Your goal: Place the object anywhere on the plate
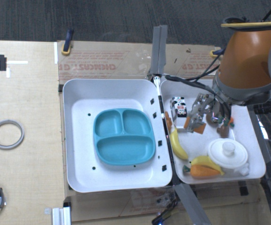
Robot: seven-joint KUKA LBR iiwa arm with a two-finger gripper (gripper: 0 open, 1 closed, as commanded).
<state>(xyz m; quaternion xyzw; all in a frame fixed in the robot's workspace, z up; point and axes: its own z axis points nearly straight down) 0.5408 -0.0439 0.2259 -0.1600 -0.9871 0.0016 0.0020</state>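
Your gripper sits low in the right bin, over a small orange-brown object; whether it is parted or closed on anything, you cannot tell (the metalwork blurs together). That object lies among a banana and white teapot. You're at the pick; next, secure it and carry left to the teal plate.

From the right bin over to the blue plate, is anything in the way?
Only the two bins' adjoining walls lie between. The plate sits in the left bin; the gripper is in the right bin, among toys.
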